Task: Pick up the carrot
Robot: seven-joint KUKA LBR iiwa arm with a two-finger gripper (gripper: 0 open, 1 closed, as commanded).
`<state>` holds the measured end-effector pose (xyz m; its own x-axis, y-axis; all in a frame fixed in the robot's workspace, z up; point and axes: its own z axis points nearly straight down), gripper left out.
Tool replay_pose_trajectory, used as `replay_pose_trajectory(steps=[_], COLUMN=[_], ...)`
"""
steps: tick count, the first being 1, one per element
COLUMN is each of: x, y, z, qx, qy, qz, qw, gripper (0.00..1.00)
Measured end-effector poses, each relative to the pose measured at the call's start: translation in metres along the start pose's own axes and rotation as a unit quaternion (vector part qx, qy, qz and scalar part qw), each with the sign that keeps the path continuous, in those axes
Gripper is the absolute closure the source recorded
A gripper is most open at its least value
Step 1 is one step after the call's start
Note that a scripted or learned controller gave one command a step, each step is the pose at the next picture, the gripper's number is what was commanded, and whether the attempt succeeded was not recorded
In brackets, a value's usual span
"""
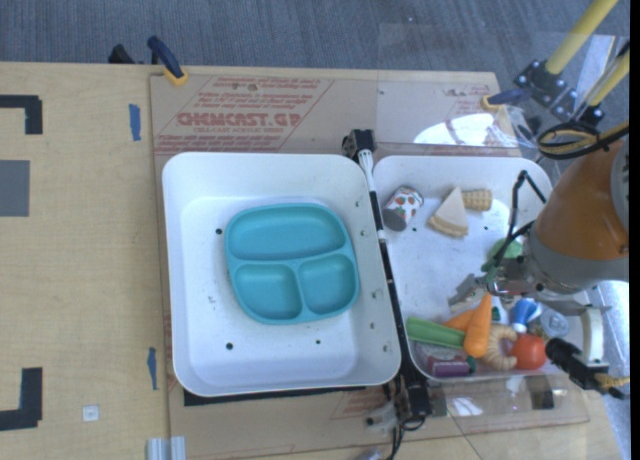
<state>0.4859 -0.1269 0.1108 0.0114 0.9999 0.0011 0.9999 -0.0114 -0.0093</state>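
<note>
Right bin (440, 258) holds carrot (479, 326); left bin (190, 248), teal tray (291, 260).

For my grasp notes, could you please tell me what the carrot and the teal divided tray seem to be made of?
Carrot: probably moulded toy plastic, judging by its even orange colour and smooth surface. Teal tray: likely matte plastic or silicone, given its uniform colour, rounded compartment edges and lack of sharp glare.

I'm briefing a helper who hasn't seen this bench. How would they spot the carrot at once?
Look in the right bin, at its near edge, just below the gripper. The carrot is the orange tapered piece standing nearly upright in the pile of toy food. A green piece lies on its left and a round red one on its right.
</note>
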Motion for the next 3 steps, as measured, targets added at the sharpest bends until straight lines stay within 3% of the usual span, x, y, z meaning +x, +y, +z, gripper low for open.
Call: replay_pose_trajectory(steps=[1,2,3], x=[-0.016,-0.02,0.037], y=[-0.003,0.0,0.009], z=[0.021,0.009,-0.051], qx=[-0.005,-0.013,-0.007], qy=[0.004,-0.002,0.001], qz=[0.088,0.089,0.116], qw=[0.9961,0.9959,0.9933], gripper=[0.0,1.0,1.0])
